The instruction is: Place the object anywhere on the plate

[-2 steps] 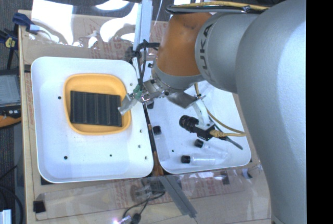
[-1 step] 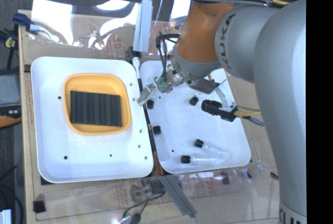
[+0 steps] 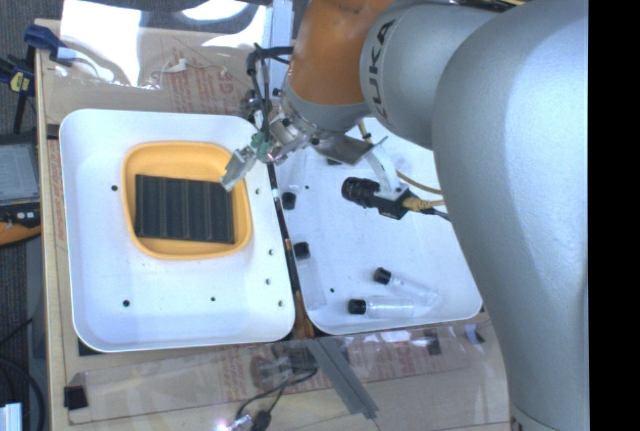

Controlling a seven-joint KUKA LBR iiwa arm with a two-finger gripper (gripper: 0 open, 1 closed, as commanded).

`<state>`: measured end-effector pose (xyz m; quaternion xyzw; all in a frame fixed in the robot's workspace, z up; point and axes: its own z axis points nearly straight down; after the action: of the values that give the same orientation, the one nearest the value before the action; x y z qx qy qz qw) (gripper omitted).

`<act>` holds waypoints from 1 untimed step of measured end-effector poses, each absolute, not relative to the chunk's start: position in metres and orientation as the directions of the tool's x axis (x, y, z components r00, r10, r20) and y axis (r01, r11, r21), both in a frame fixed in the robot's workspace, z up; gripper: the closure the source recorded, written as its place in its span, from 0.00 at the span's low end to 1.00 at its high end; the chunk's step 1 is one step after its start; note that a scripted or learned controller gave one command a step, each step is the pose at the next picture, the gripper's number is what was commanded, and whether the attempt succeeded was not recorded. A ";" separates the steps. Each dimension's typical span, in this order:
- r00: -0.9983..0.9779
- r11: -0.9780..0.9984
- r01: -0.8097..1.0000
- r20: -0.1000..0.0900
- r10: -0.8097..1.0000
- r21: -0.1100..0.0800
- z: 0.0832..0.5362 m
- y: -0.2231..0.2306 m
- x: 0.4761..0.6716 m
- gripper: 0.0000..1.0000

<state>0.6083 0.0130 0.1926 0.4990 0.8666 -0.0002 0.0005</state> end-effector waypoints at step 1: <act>-0.573 0.573 0.820 0.000 0.820 0.000 0.192 -0.044 0.657 0.00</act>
<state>0.6568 -0.0441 0.1920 0.4622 0.8868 0.0000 -0.0002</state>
